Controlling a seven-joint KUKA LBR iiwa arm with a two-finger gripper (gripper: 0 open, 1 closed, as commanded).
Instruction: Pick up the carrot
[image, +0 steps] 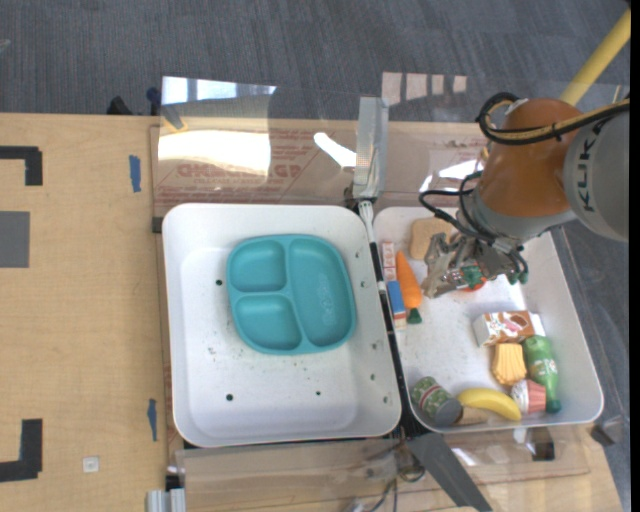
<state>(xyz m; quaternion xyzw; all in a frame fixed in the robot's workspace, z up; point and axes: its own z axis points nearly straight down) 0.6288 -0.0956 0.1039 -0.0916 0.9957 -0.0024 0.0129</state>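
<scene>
The carrot lies in the right bin, close to that bin's left wall, with its green end pointing toward the front. A small blue and white thing sits just beside it on the left. The tool hangs over the back part of the right bin, a little to the right of the carrot and not touching it. I cannot tell if the tool is open or closed, because its parts look tangled and blurry from up here. Nothing shows between them. A tan piece like bread lies near the back wall, next to the tool. Toward the front of the right bin there is a banana, a round dark can, a corn cob, a green bottle and a small box. The left bin holds a teal plate with three parts. Both bins sit on the desk.
</scene>
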